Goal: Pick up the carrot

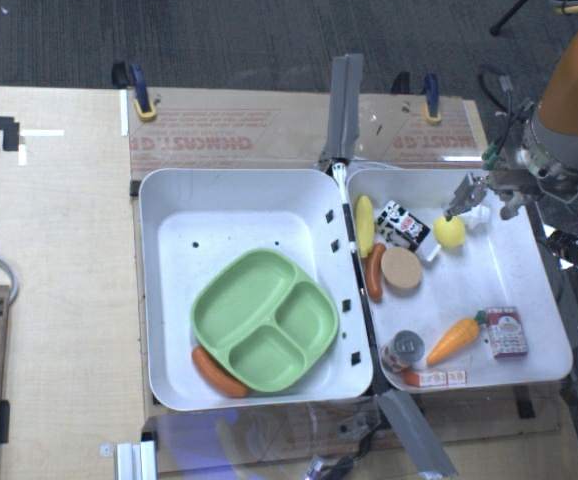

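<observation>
The orange carrot (453, 339) with a green top lies tilted in the front part of the right bin (529, 268), between a small round can (406, 347) and a red carton (506, 332). My gripper (486, 202) hangs over the back right of that bin, well behind the carrot. It is open, with nothing between its fingers. A yellow lemon (450, 231) sits just in front of its left finger (462, 199).
The right bin also holds a banana (365, 224), a cow-patterned carton (403, 227), a red sausage (374, 272), a tan disc (402, 269) and a flat label (439, 377). The left bin (169, 268) holds a green divided plate (265, 318) and a sausage (219, 372).
</observation>
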